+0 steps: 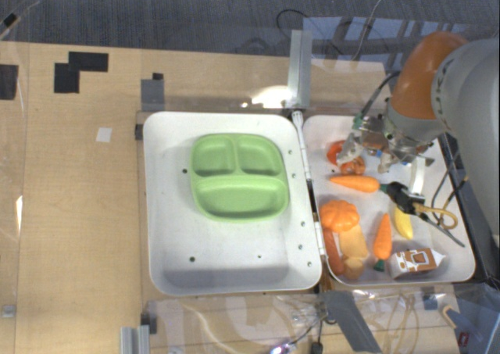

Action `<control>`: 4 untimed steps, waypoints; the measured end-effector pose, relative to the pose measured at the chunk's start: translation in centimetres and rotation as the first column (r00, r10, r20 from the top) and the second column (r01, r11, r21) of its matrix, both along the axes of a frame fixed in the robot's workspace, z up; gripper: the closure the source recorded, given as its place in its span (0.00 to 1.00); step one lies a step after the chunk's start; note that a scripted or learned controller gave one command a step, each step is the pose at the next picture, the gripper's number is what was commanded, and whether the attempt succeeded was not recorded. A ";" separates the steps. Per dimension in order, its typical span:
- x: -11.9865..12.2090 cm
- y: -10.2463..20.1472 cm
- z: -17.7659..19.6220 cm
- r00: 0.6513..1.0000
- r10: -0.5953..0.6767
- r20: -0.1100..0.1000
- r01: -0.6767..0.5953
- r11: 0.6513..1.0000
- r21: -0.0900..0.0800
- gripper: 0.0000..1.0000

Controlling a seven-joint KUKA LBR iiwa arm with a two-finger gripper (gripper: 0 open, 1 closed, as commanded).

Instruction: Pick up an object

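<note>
a small carton [412,263] lies at the right bin's [466,266] near edge, beside two carrots [382,237] and a pumpkin [341,216]. the gripper [367,149] hangs over a red toy [339,152]; its grip cannot be told. a green tray [237,175] sits in the left bin [168,251].

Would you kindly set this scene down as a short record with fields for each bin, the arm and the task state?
left bin: holds a green divided plate
right bin: toy food, including a carrot lying crosswise, a second carrot lying lengthwise, an orange pumpkin, a banana, a small carton and a red item at the far end
arm: reaches in from the right, gripper low over the right bin's far end
fingers: too unclear to tell
task state: nothing visibly held
</note>
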State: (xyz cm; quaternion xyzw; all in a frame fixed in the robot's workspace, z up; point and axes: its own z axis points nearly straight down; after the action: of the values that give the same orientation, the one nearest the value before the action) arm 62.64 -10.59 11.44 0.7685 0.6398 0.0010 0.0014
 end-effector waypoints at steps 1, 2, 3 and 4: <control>-1.1 1.0 -2.5 0.985 0.174 0.008 -0.174 0.985 -0.001 0.00; -3.5 -4.5 5.2 0.989 0.150 0.004 -0.150 0.989 -0.002 0.00; -3.8 1.2 -2.5 0.974 0.224 0.010 -0.224 0.974 -0.003 0.00; -10.3 -1.1 7.1 1.000 0.020 0.002 -0.020 1.000 0.000 0.00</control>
State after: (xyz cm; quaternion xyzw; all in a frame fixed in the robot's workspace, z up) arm 52.30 -11.66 18.58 0.7621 0.6475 0.0018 0.0019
